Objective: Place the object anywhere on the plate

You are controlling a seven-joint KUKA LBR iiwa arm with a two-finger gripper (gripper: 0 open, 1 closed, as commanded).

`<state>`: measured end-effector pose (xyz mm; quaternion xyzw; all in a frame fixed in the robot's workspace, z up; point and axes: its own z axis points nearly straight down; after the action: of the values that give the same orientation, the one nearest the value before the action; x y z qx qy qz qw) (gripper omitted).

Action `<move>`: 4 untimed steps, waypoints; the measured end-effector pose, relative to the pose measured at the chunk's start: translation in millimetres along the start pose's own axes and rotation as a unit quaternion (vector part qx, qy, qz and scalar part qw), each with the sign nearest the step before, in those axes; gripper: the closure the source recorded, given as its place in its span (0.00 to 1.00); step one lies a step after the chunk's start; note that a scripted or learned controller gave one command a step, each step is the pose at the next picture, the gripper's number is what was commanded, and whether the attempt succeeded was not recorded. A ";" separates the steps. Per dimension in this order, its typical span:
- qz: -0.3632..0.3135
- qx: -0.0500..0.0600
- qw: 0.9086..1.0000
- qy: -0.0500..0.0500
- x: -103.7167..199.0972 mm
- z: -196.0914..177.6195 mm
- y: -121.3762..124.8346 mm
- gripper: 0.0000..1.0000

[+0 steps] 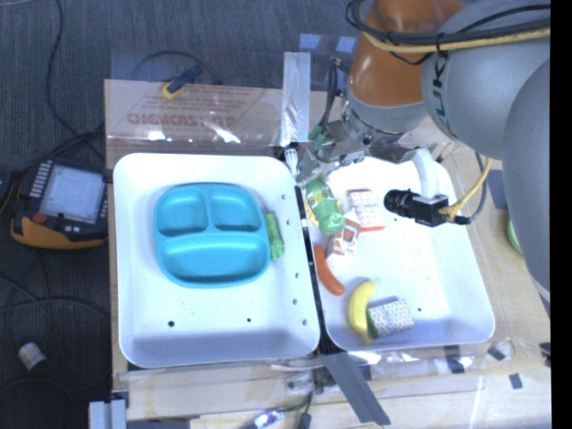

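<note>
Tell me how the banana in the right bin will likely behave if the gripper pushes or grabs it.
The banana looks like a smooth, curved toy, so probably light and stiff. Its curve may make it pivot when pushed. It touches a speckled grey block, which would likely shift with it.

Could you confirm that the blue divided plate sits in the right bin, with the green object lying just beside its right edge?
Not quite: the camera view shows the blue divided plate in the left bin, not the right one. The rest holds: the green object lies just beside the plate's right edge.
</note>
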<state>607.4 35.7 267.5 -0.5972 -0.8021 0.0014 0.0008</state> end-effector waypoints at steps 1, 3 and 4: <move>-0.074 0.001 0.997 0.000 59.9 84.5 12.8 1.00; -0.106 0.000 0.994 -0.001 22.3 37.8 7.0 1.00; -0.106 0.000 0.994 -0.001 22.4 37.5 7.2 0.00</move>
<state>607.7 59.2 229.9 -0.5090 -0.8608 0.0014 0.0002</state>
